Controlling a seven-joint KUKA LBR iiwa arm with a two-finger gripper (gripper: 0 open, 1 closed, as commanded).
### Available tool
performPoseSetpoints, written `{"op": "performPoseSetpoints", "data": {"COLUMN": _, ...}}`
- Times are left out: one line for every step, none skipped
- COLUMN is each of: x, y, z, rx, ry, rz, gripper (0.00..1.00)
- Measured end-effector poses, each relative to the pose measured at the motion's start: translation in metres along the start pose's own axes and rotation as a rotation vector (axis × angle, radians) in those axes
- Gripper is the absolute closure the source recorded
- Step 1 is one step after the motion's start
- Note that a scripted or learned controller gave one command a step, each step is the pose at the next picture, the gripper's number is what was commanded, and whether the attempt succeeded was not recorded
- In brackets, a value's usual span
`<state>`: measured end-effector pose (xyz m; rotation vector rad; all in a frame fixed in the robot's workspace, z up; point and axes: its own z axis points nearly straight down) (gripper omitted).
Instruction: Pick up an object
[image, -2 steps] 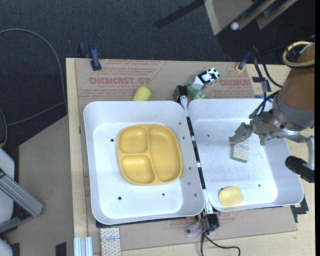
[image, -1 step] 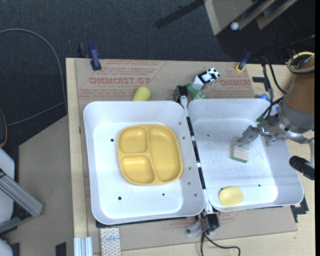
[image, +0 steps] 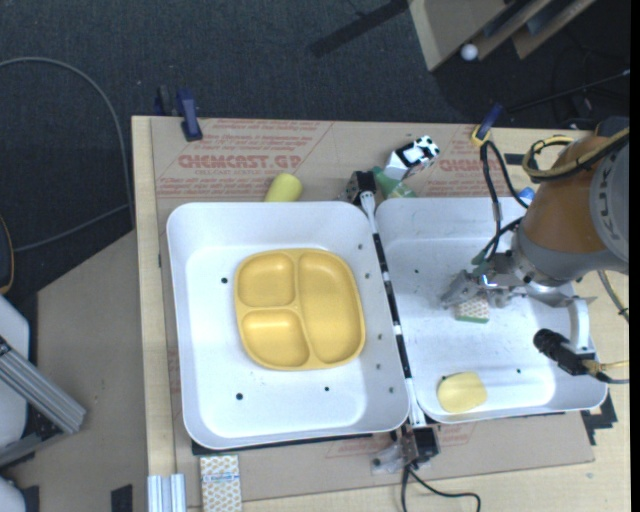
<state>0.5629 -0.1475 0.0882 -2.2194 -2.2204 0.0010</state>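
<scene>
Hovering low in right bin (image: 560, 395), jaws (image: 472, 298) over small greenish object (image: 474, 313) near bin centre; can't tell if they're apart or together. Yellow lump (image: 461, 391) at 6 o'clock. Tip: drop straight, centre before closing.

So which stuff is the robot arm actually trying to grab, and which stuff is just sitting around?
For the job:
- end effector, low in the right bin
- small greenish item right beneath it
- pale yellow lump, near that bin's front edge

Just lying about:
- yellow divided plate in the left bin
- yellow piece on the bench behind the bins
- black-and-white object behind the right bin
</scene>
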Motion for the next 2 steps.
{"op": "performPoseSetpoints", "data": {"x": 0.000, "y": 0.001, "z": -0.010, "rx": -0.003, "ry": -0.001, "rz": 0.001, "gripper": 1.00}}
{"op": "performPoseSetpoints", "data": {"x": 0.092, "y": 0.012, "z": -0.097, "rx": -0.003, "ry": 0.000, "rz": -0.001, "gripper": 1.00}}
